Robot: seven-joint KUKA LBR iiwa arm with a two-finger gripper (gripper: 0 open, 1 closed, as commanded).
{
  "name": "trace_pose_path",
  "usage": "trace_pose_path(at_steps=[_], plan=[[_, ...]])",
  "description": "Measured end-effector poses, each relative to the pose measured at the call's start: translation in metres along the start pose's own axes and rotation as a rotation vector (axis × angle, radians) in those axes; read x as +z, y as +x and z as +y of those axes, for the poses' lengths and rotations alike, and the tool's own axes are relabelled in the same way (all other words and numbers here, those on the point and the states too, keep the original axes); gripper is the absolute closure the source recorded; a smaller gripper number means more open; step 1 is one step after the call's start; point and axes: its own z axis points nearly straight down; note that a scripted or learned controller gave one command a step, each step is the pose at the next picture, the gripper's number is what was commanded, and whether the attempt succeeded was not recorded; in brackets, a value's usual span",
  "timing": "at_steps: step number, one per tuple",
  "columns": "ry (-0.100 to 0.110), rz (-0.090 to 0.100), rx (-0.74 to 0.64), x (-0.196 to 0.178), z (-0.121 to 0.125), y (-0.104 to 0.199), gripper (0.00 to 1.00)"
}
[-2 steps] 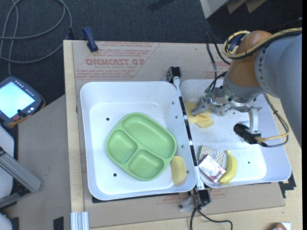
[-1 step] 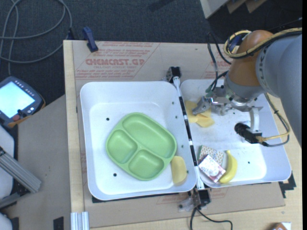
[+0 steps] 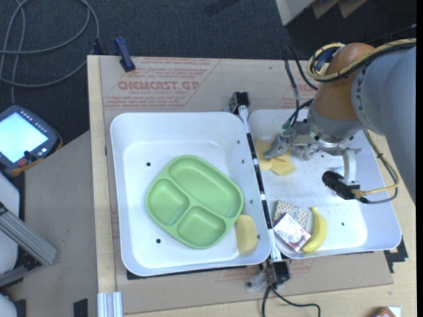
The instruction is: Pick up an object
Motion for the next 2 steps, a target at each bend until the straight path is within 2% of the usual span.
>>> trace_pose_path(at_steps=[2], plan=[[0.001,0.001,-0.001,0.0004,0.0016,-0.0003,0.0]])
